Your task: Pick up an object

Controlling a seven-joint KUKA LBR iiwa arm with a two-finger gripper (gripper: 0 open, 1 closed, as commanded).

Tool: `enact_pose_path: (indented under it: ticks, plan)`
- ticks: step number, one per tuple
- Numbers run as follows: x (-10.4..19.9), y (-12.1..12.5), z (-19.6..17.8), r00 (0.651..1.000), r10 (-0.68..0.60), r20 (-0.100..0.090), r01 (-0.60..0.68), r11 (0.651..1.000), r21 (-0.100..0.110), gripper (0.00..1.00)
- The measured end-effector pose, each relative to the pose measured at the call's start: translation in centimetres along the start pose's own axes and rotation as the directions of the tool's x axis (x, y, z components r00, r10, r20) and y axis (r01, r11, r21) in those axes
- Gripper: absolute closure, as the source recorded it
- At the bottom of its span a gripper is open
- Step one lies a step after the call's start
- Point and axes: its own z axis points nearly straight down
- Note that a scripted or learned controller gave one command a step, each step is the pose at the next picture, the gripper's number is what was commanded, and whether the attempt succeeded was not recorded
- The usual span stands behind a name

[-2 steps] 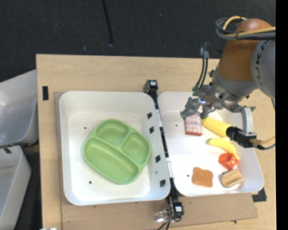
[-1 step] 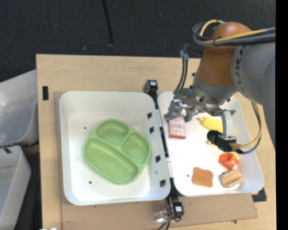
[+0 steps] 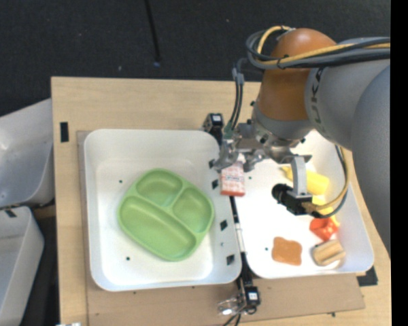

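My gripper [image 3: 235, 163] hangs over the divide between the two white bins, at the left edge of the right bin [image 3: 357, 250]. It is shut on a small red and white packet [image 3: 232, 181], which hangs from the fingers just above the bin walls. A yellow object [image 3: 317, 183], partly hidden by the arm, lies in the right bin. Nearer the front are a red piece [image 3: 324, 228], an orange-brown piece [image 3: 286, 250] and a tan bread-like piece [image 3: 328, 252].
A green divided plate [image 3: 166, 213] lies in the middle of the left bin [image 3: 98, 250]. The arm's grey and orange body covers the back of the right bin. The wooden bench [image 3: 68, 100] frames both bins.
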Motion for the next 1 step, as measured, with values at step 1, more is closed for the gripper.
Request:
enact_pose_path:
  ticks: [1]
  plan:
    - [4.87,-0.57,0.54,1.000,0.001,0.001,-0.001,1.000,0.002,1.00]
